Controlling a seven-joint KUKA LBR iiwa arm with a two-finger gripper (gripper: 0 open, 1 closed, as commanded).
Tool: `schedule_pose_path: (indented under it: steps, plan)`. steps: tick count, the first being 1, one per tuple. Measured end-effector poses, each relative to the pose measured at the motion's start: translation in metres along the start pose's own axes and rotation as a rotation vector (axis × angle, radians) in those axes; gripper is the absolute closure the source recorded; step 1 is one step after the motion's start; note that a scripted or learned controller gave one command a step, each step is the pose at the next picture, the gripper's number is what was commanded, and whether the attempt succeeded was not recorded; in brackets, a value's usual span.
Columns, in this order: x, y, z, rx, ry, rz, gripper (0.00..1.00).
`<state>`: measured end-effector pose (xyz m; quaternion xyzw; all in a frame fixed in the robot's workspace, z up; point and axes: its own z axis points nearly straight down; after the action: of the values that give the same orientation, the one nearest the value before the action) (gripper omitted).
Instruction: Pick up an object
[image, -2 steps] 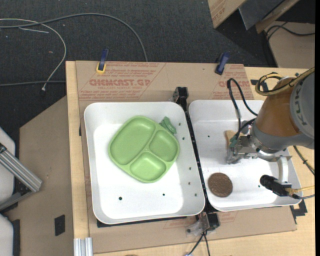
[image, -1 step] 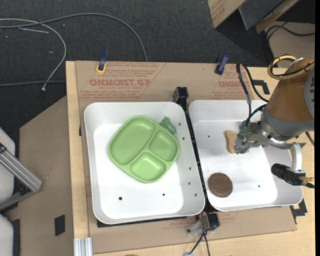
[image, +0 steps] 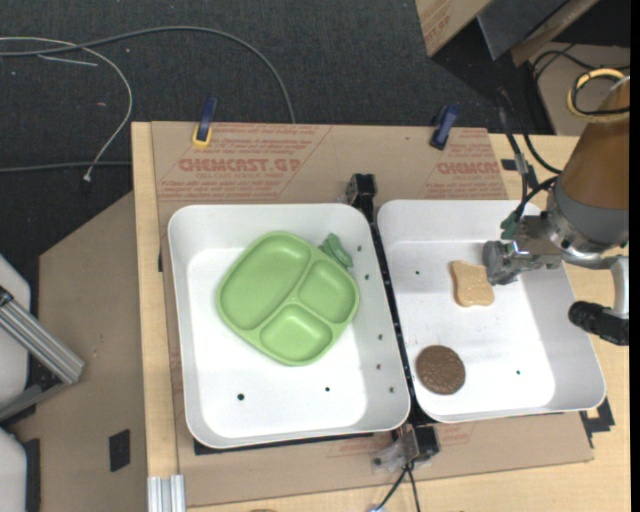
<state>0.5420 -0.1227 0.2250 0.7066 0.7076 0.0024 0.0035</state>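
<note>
Hovering pincer (image: 499, 262), beside tan biscuit (image: 471, 285)

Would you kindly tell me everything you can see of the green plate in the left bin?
The green plate is a pale green divided dish, plastic by its look, with rounded corners and three compartments: one large and two smaller. It lies flat and right way up, turned at a slant, on the floor of the left bin, toward the bin's upper middle. A small darker green thing sits at its upper right edge, seemingly touching it. Its compartments look bare.
</note>
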Motion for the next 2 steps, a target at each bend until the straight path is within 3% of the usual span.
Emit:
schedule_pose_path:
  steps: [1,2]
  plan:
    - [0.000,0.001,-0.011,0.006,0.001,0.001,1.00]
    - [0.054,0.019,-0.005,0.007,0.003,-0.004,1.00]
